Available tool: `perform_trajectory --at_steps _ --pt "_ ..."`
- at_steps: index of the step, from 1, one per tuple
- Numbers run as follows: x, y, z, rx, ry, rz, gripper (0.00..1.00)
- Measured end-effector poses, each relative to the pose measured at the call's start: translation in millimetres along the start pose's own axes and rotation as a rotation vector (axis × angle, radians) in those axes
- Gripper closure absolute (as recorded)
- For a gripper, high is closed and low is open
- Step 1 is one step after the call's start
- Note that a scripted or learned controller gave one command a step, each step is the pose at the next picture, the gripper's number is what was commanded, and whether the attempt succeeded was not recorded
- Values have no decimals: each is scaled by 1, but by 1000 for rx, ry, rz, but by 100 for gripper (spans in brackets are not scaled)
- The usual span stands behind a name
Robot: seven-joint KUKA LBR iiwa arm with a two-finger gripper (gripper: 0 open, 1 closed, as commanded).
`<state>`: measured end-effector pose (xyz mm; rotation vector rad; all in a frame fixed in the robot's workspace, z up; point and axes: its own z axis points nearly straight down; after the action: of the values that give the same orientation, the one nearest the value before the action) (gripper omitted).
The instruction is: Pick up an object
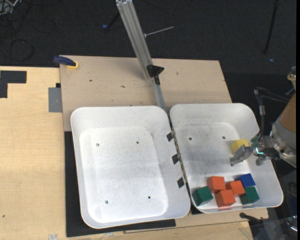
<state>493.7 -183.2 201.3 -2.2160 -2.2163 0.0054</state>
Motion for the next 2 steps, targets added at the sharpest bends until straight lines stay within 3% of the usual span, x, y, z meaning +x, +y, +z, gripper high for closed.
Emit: perform_trajectory --at_steps 1,2 --pt "-1 1 -2 -5 -1 2 0" --pt "5 1 43 0 0 1 0"
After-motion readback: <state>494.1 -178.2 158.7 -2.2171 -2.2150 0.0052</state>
